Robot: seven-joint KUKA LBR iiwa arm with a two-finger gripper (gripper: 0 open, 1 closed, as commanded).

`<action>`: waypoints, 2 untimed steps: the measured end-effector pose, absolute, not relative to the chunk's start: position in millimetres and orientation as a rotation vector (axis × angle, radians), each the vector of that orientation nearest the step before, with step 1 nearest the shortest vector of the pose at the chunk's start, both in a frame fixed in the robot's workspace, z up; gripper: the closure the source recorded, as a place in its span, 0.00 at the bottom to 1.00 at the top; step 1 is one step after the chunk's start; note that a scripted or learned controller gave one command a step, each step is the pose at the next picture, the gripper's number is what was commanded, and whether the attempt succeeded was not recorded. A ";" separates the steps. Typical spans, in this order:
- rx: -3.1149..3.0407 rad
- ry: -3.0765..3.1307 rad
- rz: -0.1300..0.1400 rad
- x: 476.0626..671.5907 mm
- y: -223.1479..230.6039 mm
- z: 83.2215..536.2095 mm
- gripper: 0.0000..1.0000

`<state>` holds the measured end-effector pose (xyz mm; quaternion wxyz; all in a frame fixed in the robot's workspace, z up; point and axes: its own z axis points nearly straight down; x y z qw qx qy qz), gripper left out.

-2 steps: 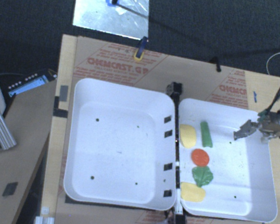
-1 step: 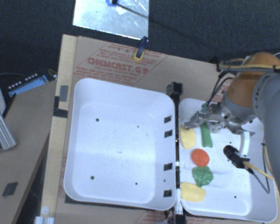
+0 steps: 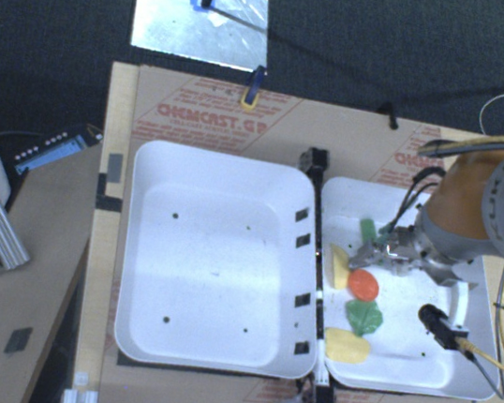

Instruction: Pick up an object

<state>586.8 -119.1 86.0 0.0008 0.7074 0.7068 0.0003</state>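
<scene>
Two white bins are sitting on a brown board (image 3: pixel 219 110) over dark carpet (image 3: pixel 54 13). The gripper (image 3: pixel 379 251) is hanging over the right bin (image 3: pixel 397 366), beside an orange ball (image 3: pixel 364 285), green toy (image 3: pixel 365 316) and yellow pieces; its grip cannot be told.

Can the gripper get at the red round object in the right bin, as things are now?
Probably yes. The gripper hangs just above the red round object in the right bin, and nothing covers it, though a yellow piece and a green piece lie close.
</scene>
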 end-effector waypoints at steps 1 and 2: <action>2.227 2.220 -0.005 518.7 -137.8 83.8 0.00; 2.218 2.221 0.003 523.2 -136.0 95.0 1.00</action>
